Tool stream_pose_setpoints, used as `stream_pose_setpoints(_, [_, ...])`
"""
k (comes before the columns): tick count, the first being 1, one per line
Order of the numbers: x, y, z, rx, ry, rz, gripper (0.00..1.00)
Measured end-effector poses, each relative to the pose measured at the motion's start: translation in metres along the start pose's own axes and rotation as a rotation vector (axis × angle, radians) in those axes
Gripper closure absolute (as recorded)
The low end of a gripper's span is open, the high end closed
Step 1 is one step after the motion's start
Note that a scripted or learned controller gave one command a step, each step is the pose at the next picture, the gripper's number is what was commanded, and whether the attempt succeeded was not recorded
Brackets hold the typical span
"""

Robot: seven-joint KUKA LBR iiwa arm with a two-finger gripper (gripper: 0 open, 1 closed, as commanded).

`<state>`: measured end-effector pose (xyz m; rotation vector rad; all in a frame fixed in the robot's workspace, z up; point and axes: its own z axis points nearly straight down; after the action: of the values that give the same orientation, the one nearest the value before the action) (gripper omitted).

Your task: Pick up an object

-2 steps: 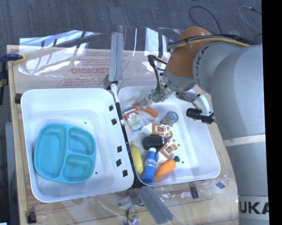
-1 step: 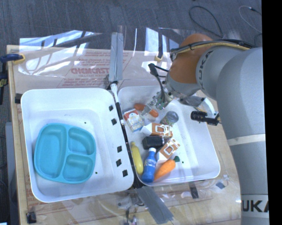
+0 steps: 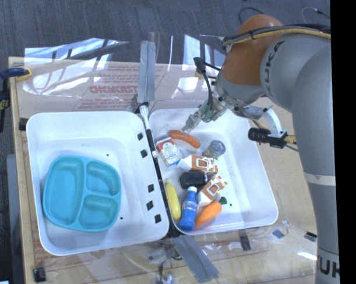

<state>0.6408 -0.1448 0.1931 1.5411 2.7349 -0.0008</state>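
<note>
Nothing is picked up yet: the gripper [image 3: 192,121], whether spread or closed I cannot tell, hovers just above the sausage [image 3: 184,138] lying in the right bin [image 3: 258,182].

Grey arm [image 3: 292,76] reaching in, wrist angled down

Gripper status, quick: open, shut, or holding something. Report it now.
Gripper: cannot be told; it hangs over the far end of the right bin, just above the toy hot dog, with nothing seen in it.
</note>
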Motion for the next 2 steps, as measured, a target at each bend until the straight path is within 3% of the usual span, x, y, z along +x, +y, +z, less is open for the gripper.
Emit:
stream_pose_setpoints(1, [0.0,0.0,0.001,0.001,0.001,0.001,0.0])
stream_pose_setpoints(2, [0.02,-0.044,-0.042,0.002,0.003,-0.296,0.0])
